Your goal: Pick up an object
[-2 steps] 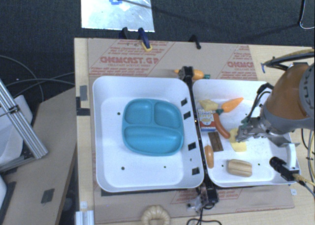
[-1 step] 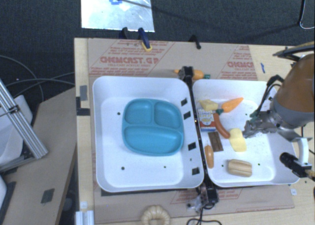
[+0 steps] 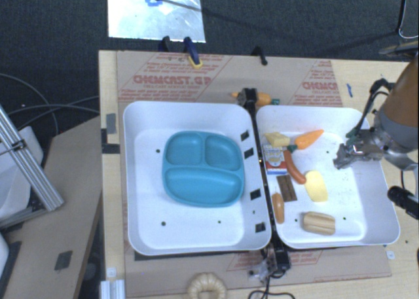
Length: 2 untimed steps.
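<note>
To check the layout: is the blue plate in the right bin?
No, the blue plate lies in the left bin.

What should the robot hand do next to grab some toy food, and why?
Probably slide left and down toward the yellow piece. The gripper hovers in the right bin with nothing between its fingers, and that piece lies closest, apart from the other food.

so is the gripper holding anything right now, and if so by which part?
Nothing visibly held. The gripper hangs over a bare part of the right bin, apart from the yellow piece and the carrot; nothing shows between its fingertips.
</note>
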### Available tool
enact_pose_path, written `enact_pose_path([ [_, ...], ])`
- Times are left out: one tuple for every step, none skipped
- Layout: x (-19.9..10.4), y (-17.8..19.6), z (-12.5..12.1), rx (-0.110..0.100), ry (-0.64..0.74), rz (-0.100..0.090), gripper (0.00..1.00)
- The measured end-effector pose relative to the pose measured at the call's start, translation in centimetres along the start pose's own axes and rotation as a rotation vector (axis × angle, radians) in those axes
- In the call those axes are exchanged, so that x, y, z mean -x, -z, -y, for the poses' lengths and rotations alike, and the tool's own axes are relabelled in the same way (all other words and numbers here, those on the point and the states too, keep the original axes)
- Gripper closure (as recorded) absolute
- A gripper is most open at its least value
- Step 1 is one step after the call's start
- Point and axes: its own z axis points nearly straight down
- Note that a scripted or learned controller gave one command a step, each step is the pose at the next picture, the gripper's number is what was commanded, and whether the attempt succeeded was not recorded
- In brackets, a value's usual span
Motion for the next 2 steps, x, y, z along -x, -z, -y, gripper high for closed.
enact_pose_path([
  [0.0, 1.9, -0.1, -0.002, 0.001, -0.001, 1.0],
  [-4.2, 2.9, -3.1, -0.002, 0.002, -0.002, 1.0],
])
